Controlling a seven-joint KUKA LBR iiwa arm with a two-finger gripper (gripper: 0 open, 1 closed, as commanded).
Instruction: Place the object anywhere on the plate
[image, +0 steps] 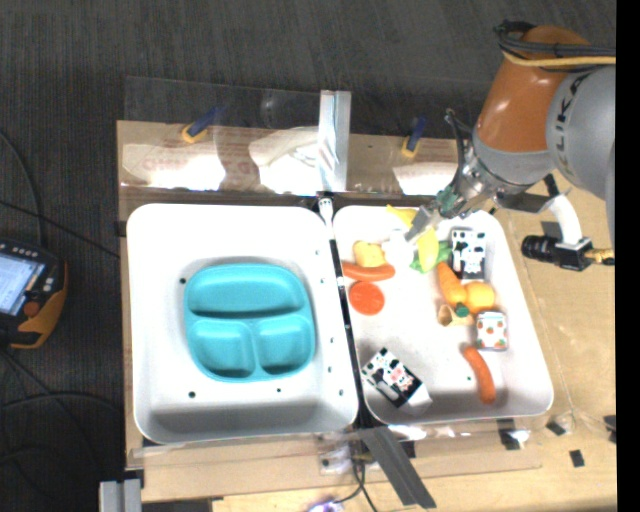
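Object: unpicked, among toys (462, 288) right of centre.
Plate (248, 320): bare, left bin, so it awaits delivery.
My claw (428, 222): over the toys; grip unclear.

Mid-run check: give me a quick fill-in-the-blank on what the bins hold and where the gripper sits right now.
1. The teal plate lies in the ____ bin of the camera view.
2. The plate has ____ compartments.
3. The gripper is over the ____ bin, near its far edge.
4. The round red-orange slice lies in the same bin as the ____-patterned black-and-white box.

Missing words: left; three; right; cow
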